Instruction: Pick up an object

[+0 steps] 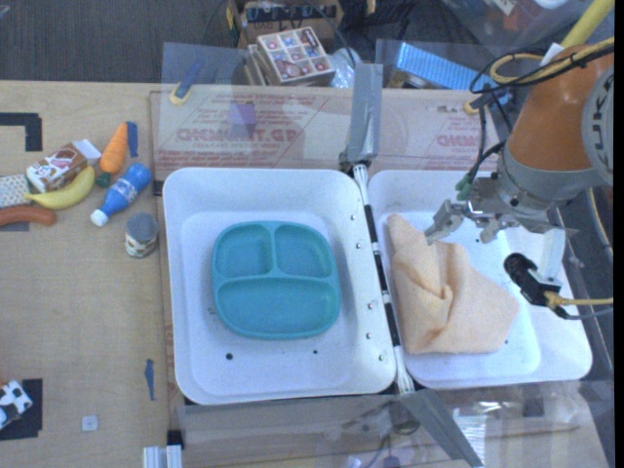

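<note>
My tool [466,218] hangs over the right bin [565,359], near that bin's far edge, and its fingers look spread apart with nothing between them. Just under and in front of it lies a crumpled peach cloth [447,291], which covers the left and middle of the right bin; one fingertip sits at the cloth's upper edge, though I cannot tell whether it touches. Left of the cloth, across the divider, the left bin [190,203] holds a teal divided plate [276,279] lying flat in its middle. Further left of the cloth, well apart on the wooden surface [68,330], stand a small can [141,234] and a tipped blue-and-white bottle [122,193]. Beyond these lie a banana [60,195] and a carrot [116,148], further still from the cloth.
</note>
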